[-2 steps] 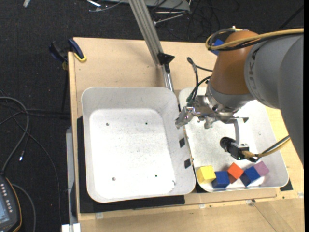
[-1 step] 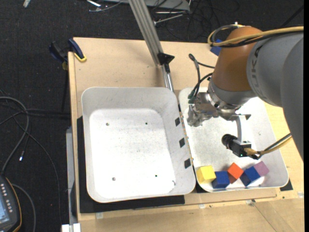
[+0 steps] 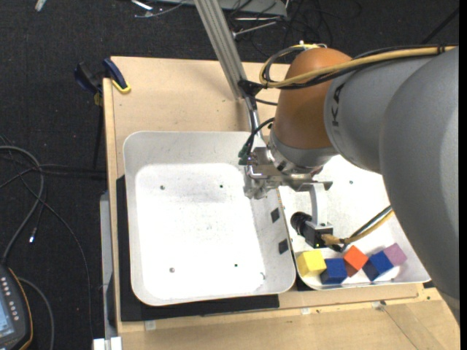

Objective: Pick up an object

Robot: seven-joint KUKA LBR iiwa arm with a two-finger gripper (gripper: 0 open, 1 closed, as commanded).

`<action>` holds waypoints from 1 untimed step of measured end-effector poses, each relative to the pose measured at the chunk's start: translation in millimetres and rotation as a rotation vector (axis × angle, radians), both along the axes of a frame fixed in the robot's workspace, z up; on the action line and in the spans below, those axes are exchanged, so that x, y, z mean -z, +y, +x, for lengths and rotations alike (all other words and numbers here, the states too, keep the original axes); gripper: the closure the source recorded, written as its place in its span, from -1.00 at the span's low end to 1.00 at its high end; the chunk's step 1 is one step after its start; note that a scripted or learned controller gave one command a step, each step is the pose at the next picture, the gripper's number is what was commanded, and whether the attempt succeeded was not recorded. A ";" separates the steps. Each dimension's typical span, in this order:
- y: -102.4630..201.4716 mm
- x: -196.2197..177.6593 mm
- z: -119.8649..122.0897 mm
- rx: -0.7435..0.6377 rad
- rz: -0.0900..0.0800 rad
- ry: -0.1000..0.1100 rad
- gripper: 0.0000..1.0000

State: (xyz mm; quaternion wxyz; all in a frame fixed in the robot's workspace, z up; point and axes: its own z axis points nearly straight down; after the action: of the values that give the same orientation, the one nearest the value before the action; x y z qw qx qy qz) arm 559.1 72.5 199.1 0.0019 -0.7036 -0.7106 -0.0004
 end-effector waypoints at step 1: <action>-30.4 -42.5 36.7 0.012 -0.005 -0.009 1.00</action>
State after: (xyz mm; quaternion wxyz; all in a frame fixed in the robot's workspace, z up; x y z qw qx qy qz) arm 595.8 42.1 241.7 -0.0028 -0.7078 -0.7064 -0.0019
